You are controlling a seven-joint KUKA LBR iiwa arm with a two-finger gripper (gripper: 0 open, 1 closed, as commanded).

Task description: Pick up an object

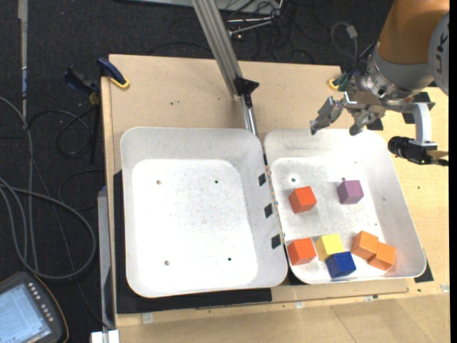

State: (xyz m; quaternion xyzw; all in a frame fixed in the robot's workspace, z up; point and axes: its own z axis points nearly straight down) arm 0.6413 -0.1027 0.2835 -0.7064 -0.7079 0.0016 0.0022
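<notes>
We've got one fixed camera above the bench (300, 91), looking down at a slant; far enough back that both white bins fit whole, left bin (143, 191) centre-left of frame, right bin (400, 213) centre-right; dark floor and cables fill the left and top edges; the arm (414, 27) enters at upper right.

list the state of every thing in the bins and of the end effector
end effector: open, holding nothing, above the right bin's far edge
right bin: holds seven blocks
left bin: no blocks in it
purple block: lying alone, untouched
orange block: lying alone, mid bin
near orange block: touching the yellow block
yellow block: between orange and blue
blue block: at the near wall
two orange blocks: touching each other, near right corner
</notes>
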